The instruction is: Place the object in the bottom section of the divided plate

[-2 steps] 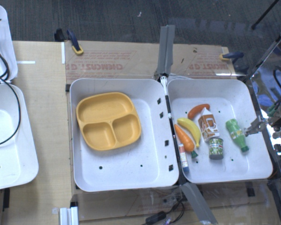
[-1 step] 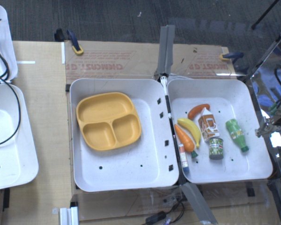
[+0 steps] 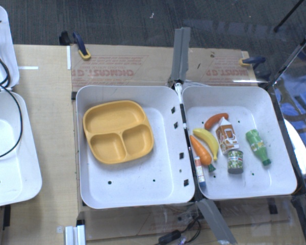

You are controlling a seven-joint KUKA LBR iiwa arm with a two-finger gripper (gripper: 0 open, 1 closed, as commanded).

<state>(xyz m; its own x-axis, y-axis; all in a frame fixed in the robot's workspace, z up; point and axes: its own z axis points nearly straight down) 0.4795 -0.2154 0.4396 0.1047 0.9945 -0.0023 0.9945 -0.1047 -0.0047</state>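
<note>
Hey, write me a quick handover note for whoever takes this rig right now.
Divided plate: yellow, in the left bin, all three sections bare.
Right bin holds a banana, carrot, red chili, small carton, can, green bottle and a marker by the divider.
Done: nothing placed yet.
Left: pick the object and set it in the plate's bottom section.

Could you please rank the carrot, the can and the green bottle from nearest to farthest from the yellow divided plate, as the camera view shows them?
Measured from the yellow divided plate in the left bin:
1. Carrot, at the right bin's left side.
2. Can, mid-bin, towards the front.
3. Green bottle, towards the bin's right side.
</note>
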